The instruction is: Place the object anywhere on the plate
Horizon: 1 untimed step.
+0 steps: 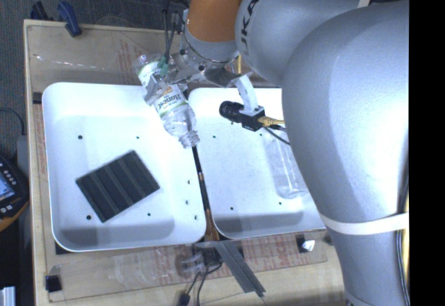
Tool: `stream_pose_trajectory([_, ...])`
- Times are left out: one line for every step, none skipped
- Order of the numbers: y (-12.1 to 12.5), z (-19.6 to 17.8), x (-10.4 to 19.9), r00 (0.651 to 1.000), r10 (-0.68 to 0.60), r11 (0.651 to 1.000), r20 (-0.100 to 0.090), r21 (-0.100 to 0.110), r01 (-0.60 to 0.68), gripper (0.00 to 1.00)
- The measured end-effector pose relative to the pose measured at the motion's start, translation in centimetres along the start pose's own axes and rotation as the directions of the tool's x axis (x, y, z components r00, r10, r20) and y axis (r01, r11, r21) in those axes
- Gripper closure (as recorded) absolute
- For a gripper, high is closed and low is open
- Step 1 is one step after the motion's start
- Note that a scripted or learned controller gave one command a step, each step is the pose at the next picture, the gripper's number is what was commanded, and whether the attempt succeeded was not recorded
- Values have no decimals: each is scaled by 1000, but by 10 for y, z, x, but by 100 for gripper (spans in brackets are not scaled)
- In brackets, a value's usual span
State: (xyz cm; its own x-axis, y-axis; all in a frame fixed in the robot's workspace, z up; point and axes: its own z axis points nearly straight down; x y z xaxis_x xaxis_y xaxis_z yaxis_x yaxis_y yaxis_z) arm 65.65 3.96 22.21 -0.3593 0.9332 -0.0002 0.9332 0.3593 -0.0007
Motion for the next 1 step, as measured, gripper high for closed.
stream_pose_trajectory([-6,-22,30,996,87,996,1,0,-87,100])
